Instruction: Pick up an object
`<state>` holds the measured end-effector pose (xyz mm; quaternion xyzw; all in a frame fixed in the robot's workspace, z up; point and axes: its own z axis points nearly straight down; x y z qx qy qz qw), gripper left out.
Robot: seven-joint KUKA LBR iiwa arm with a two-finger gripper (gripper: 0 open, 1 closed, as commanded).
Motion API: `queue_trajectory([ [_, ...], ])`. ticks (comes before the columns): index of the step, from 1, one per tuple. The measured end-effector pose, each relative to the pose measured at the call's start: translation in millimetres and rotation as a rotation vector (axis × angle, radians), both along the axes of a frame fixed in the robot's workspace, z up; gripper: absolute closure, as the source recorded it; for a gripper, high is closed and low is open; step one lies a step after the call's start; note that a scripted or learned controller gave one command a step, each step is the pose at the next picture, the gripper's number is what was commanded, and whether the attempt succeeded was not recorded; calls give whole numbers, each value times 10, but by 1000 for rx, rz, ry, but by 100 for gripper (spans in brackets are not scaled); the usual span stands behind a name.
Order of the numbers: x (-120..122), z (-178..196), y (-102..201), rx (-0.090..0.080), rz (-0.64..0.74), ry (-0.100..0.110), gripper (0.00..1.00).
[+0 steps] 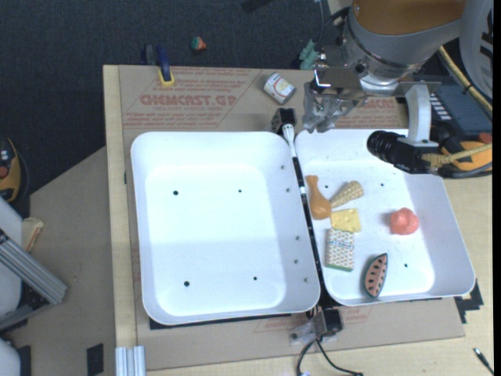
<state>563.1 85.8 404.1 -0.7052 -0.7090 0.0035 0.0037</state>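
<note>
Several small items lie in the right bin (438, 210): an orange piece (317, 200), a yellow corn cob (347, 193), a yellow cheese wedge (346, 220), a patterned wafer (340, 250), a watermelon slice (375, 275) and a pink lump (404, 222). My gripper (324, 117) hangs above the far left corner of that bin, well above and behind the items. It is open, with nothing between its fingers.
The left bin (156, 210) sits beside the right one, sharing a middle rim (301, 202). A black cylinder (395, 152) juts over the right bin's far edge. A small white box (278, 88) and a blue-yellow clip (164, 67) lie on the board behind the bins.
</note>
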Motion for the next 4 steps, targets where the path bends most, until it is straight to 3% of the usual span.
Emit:
queue_trajectory([
  [1, -73, 1405, 100, 4, -3, -29, 100],
  [2, -331, 382, 562, -2, -1, 1, 100],
  [3, -420, 908, 470, 1, -5, -15, 100],
  [4, -825, -143, 1041, -3, 2, 3, 100],
])
